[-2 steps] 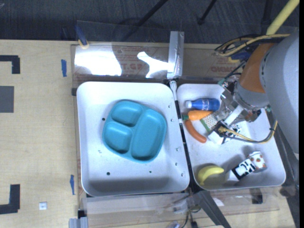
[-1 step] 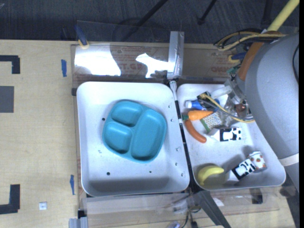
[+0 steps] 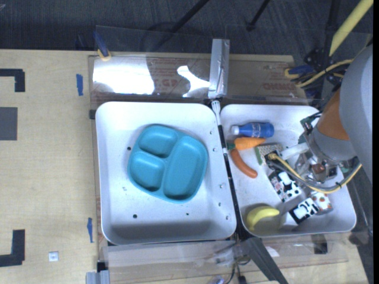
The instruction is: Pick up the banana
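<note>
While the arm (image 3: 355,105) is reaching in from the right, its gripper (image 3: 294,189) is hanging low over the middle of the right bin (image 3: 343,220), among a clutter of small things. Whether it is spread or pressed together, I cannot tell, since the wrist and loose cables are covering that part.

Just below and left of the gripper, the banana (image 3: 262,217) is lying in the near left corner of the right bin, close to the bin's front wall and to the divider between the two bins. It is showing as one short, plump, yellow piece, curled on itself, with a greenish cast along its lower edge and a paler top. It is sitting apart from the gripper, and nothing is gripping it.

Around the gripper, one black-and-white patterned object (image 3: 286,185) is lying beneath it, and a second such piece (image 3: 309,208) is lying toward the bin's front right. Farther up, one orange carrot-like item (image 3: 251,144) is lying crosswise, and one more orange, elongated piece (image 3: 244,163) is slanting below it. One blue-and-white bottle (image 3: 253,129) is lying on its side near the back wall.

Across the divider, the left bin (image 3: 112,209) is holding one blue compartment tray (image 3: 167,162), with three hollows, sitting near its middle.
</note>
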You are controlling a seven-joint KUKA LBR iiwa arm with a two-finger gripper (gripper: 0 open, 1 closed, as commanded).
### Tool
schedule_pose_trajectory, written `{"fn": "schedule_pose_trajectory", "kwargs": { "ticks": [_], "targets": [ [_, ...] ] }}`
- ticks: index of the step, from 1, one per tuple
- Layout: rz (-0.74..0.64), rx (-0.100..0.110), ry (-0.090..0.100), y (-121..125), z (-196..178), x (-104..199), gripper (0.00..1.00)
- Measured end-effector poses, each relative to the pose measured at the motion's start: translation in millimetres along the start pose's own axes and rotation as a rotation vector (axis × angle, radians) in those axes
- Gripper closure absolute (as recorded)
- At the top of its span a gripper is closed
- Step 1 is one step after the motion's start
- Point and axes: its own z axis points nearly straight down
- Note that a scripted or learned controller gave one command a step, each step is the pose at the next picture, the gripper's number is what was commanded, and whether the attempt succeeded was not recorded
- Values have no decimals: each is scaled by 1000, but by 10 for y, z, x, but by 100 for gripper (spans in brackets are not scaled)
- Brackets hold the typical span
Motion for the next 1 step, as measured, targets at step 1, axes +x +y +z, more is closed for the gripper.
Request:
{"fn": "schedule_pose_trajectory", "kwargs": {
  "ticks": [1],
  "targets": [
    [0,2,4,-218,-6,-548,100]
  ]
}}
